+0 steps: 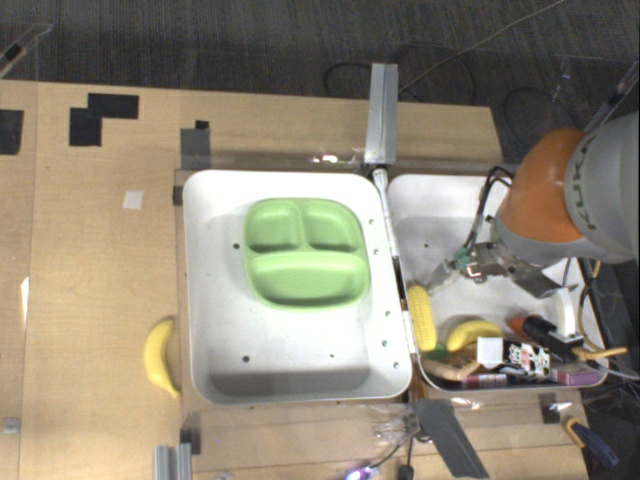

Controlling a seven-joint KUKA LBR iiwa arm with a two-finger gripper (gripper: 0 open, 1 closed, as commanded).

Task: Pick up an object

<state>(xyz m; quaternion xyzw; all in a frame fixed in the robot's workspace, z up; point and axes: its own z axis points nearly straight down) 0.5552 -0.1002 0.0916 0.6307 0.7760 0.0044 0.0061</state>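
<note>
Heaped along the near wall of the right bin (440, 193): corn (422, 318), a banana (472, 332), markers and small clutter (520, 356). Hovered above that bin's middle, the pincer (472, 264), apart from every item, holding nothing visible between its tips (too small and shadowed to tell how wide). Judged still in the approach step, with no object chosen by contact. Called for next: a shift toward the near wall, over corn or banana, then a straight drop. Lay elsewhere: a green tray (305, 251) in the left bin (215, 298), another banana (160, 356) on the desk (90, 268).
</note>
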